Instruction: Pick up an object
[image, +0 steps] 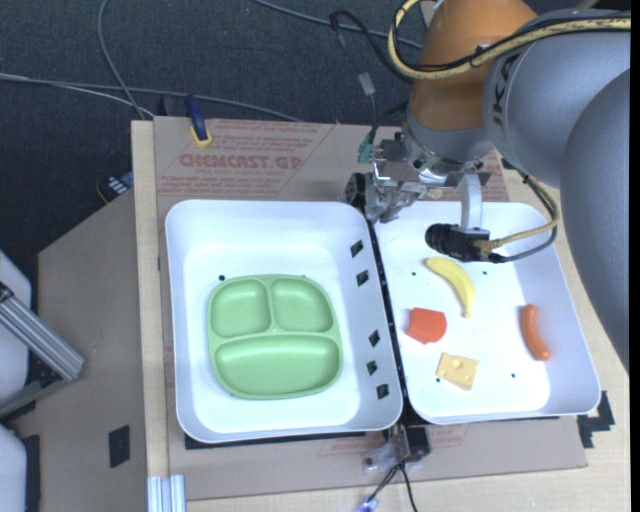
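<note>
The right bin holds a yellow banana, a red chunk, a yellow cheese wedge and an orange sausage. My gripper hangs over the far left corner of the right bin, just by the divide between the two bins. It is well behind the banana and apart from every object. Nothing shows in its grasp. The grey arm with its orange band rises behind it.
A green divided plate lies in the left bin. A black fitting with a yellow cable sits just behind the banana. Cables run over the dark floor behind the bench.
</note>
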